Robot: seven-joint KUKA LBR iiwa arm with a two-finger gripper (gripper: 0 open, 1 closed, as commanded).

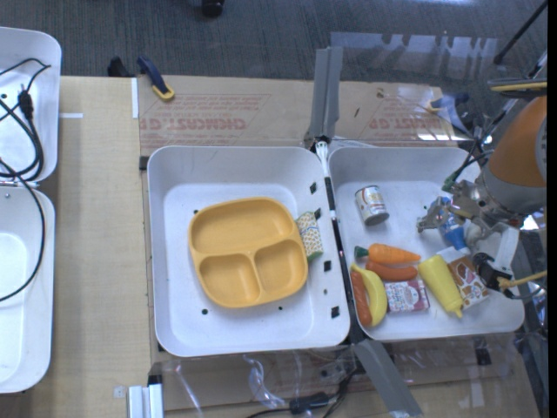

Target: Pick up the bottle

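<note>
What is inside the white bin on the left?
The left bin holds a yellow divided plate, its three compartments bare. A small patterned sponge-like item stands at the plate's right edge. Whatever lies under the plate is covered.
</note>
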